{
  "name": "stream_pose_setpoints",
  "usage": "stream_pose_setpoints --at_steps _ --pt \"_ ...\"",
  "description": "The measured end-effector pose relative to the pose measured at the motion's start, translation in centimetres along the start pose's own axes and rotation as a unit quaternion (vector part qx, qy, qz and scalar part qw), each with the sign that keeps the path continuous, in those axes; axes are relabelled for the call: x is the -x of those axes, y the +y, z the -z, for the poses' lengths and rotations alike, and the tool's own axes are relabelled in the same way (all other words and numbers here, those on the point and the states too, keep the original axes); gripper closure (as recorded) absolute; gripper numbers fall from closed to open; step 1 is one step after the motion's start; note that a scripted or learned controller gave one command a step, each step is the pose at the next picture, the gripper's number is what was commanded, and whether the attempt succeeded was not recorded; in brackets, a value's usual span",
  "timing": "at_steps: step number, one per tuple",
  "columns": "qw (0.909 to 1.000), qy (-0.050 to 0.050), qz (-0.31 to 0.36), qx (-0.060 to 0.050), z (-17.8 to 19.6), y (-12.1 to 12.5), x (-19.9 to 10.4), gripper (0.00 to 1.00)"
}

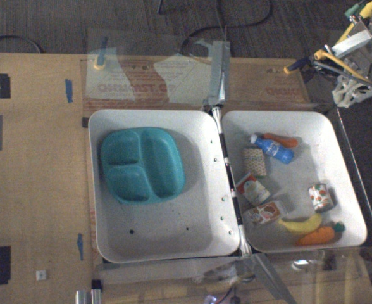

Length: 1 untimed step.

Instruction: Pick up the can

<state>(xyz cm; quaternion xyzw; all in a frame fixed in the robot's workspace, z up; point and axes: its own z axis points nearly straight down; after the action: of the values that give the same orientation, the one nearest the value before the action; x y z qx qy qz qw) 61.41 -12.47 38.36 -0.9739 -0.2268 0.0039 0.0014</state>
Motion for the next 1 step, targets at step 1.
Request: stream_pose_setpoints --at_steps 1 --pt "0.9913 0.000 0.132 0.000 -5.49 3.37 -2.33 1.00"
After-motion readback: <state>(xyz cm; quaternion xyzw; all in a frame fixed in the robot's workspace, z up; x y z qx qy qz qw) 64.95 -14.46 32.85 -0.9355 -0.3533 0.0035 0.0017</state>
